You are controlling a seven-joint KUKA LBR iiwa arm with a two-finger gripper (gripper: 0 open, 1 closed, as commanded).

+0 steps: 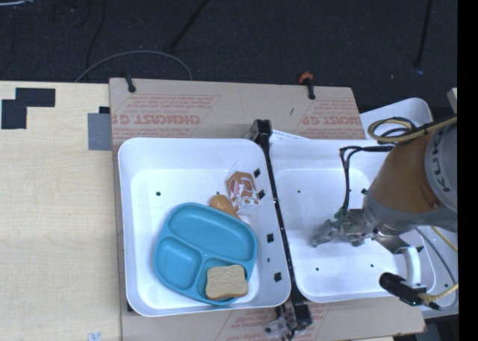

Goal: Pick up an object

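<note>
My gripper (320,238) sits low over the floor of the right bin (321,171), pointing left, with bare white floor around its tip. The objects lie in the left bin (138,183). A blue divided plate (196,246) takes up its middle, with a tan slice of bread (226,281) in the plate's near compartment. A small orange-brown piece (221,203) rests at the plate's far edge. Beside it is a clear wrapper with a brown print (243,186). All of these are left of the divider, well apart from the gripper.
A black divider rail (275,213) runs between the two bins. The arm's orange band (407,179) and its cables (351,175) hang over the right bin's right half. A black and white fitting (403,276) sits near that bin's front right corner.
</note>
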